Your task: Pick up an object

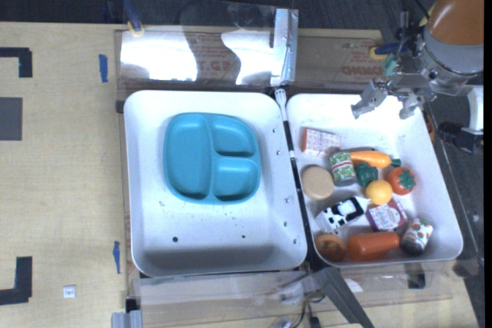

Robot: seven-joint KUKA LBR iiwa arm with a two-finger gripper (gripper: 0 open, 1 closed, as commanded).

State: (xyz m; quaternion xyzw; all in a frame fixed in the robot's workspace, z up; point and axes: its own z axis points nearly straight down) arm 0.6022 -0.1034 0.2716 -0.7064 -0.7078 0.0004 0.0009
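**Gripper over far edge of right bin, nothing held, toy food piled below**

Gripper (388, 100) hangs over the far part of the right bin (450, 203), jaws spread apart, nothing between them. Arm (457, 19) enters from the right, orange band above wrist.

Candidates all sit in the near half of the right bin, well apart from the gripper. Best pick, my call: carrot (370, 159), at the far edge of the pile with bare bin floor behind it. Likely hollow plastic: light, stiff, smooth, a bit slippery; take it across the narrow middle, not lengthwise. Not fragile, I'd guess.

Other options: small box (319, 140), flat, lying alone toward the far left of the pile, probably light card or plastic, harder to get fingers under. Sausage (373, 243) at the near edge, long and round, may roll.

Clutter: green can (342, 167) touches the carrot's left end; tomato (401, 180) and lemon (378, 192) just beside it. Fingers could bump these on descent. Round bun (317, 182), black-and-white toy (338, 215), purple packet (387, 217) packed tight mid-pile.

Left bin (146, 188) has a blue divided tray (211, 157), not in the way.
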